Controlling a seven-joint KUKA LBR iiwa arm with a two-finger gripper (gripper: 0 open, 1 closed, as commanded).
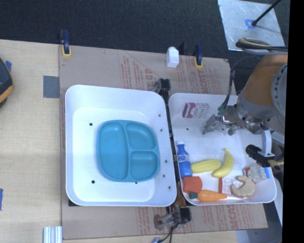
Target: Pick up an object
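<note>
A wooden tabletop point(27, 139) carries two shallow white bins side by side on a sheet of cardboard. The left bin point(74, 140) holds a blue divided tray point(127, 150), lying flat near its middle. The right bin point(269, 195) holds small toy foods gathered along its near edge: a blue bottle point(183, 160) against the left wall, an ear of corn point(205, 165) touching a banana point(224, 163), a red block point(192, 184), a carrot point(212, 196) and a pale biscuit-like piece point(244, 187). A red and white carton point(195, 110) lies apart in the far corner. The grey arm reaches in from the right, and its pincer point(217, 124) hangs over the upper part of the right bin with its fingers spread apart and nothing between them, well apart from the food.
</note>
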